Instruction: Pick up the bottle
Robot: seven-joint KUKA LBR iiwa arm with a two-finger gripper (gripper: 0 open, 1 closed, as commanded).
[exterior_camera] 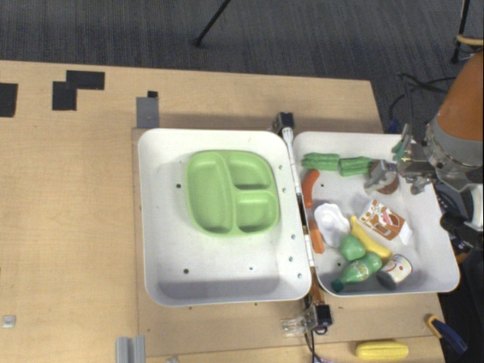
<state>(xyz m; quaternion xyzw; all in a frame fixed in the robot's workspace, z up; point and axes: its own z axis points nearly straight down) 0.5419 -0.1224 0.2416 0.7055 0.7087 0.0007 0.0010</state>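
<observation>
The green bottle [361, 270] lies on its side near the front edge of the right bin [446, 267], with its dark cap pointing to the front left. It rests against a green round item [352, 248], a yellow banana [368, 238] and a small can [395, 271]. My gripper [395, 178] hangs over the back right part of the same bin, well behind the bottle. Its fingers stand apart, open, with nothing held between them. A small brown item [387, 187] lies just under it.
The right bin also holds a long green vegetable [336, 162], an orange carrot [310, 185], a white crumpled item [331, 219] and a printed snack packet [380, 221]. A green divided plate [231, 191] sits in the left bin [162, 278]. A yellow corn cob [382, 349] lies on the bench.
</observation>
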